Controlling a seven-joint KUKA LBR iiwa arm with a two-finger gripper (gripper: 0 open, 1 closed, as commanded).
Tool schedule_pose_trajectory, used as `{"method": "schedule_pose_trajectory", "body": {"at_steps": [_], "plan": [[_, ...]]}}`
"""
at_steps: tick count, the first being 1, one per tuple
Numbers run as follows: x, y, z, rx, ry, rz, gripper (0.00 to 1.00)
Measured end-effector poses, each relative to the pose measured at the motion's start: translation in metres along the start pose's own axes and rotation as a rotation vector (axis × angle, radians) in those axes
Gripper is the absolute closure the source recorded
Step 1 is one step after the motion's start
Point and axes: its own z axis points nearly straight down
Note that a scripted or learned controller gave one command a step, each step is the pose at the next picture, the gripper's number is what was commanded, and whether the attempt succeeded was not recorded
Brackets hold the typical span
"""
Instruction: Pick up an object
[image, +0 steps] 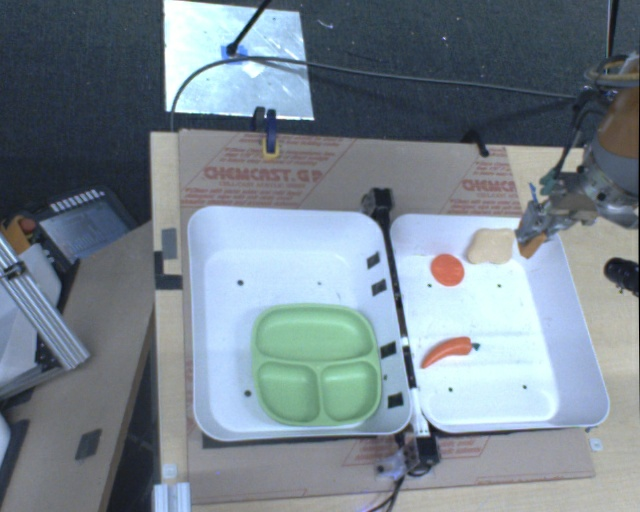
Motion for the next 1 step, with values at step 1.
{"method": "schedule_pose_trajectory", "body": {"at_steps": [1], "plan": [[0.0525,-0.0103,-0.0056,0.004,0.003,-0.003,1.0]]}}
